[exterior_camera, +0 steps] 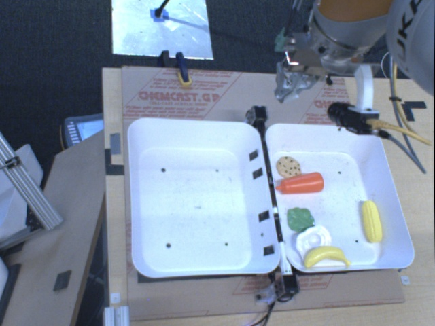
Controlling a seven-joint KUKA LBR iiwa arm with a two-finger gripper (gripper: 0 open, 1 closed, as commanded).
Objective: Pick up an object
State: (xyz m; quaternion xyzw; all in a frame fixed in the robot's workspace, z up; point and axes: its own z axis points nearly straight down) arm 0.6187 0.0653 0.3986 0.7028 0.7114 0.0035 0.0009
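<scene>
The right bin (391, 202) holds a round cookie (288, 166), an orange carrot (300, 183), a green leafy piece (300, 218), a white ring-shaped piece (314, 238), a yellow banana (325, 255) and a yellow corn cob (371, 221). My gripper (292, 87) hangs high above the far edge of the right bin, behind the cookie, with nothing between its fingers as far as I can see. Whether its fingers are apart is hard to judge from this angle.
The left bin (136, 202) sits beside the right one, with black clips (262, 175) along the shared wall. A black fixture (350, 117) and yellow cables (404, 131) lie at the far right edge. A shiny metal sheet (162, 17) lies behind the bench.
</scene>
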